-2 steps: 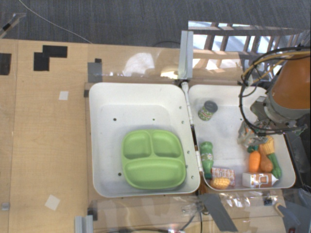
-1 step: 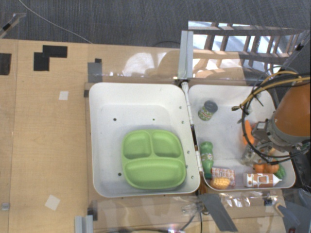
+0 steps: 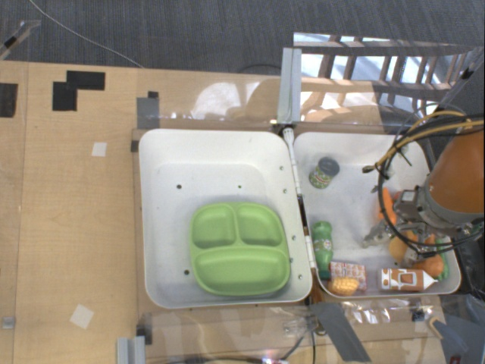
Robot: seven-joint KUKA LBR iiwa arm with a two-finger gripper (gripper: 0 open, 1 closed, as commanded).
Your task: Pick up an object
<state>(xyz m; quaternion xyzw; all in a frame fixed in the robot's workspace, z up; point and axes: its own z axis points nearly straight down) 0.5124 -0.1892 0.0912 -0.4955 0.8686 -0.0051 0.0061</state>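
Note:
My gripper point(image 3: 392, 232) hangs low over the right side of the right bin point(image 3: 348, 146), under the arm's orange band point(image 3: 459, 174). Orange toy pieces point(image 3: 387, 203) lie right beside and under it, one point(image 3: 399, 246) just below the gripper and another point(image 3: 432, 267) nearer the bin's corner. A small can with a green label point(image 3: 324, 173) lies at the bin's upper left. A green bottle point(image 3: 322, 246) rests along the left wall. A patterned packet with a yellow item point(image 3: 347, 277) and a small brown and white carton point(image 3: 406, 280) sit along the front edge.
The left bin point(image 3: 174, 158) holds a green divided plate point(image 3: 239, 247) in its front half. A metal frame point(image 3: 364, 55) stands behind the right bin. Black cables point(image 3: 409, 139) loop off the arm above the bin. Wooden bench top point(image 3: 68, 226) spreads to the left.

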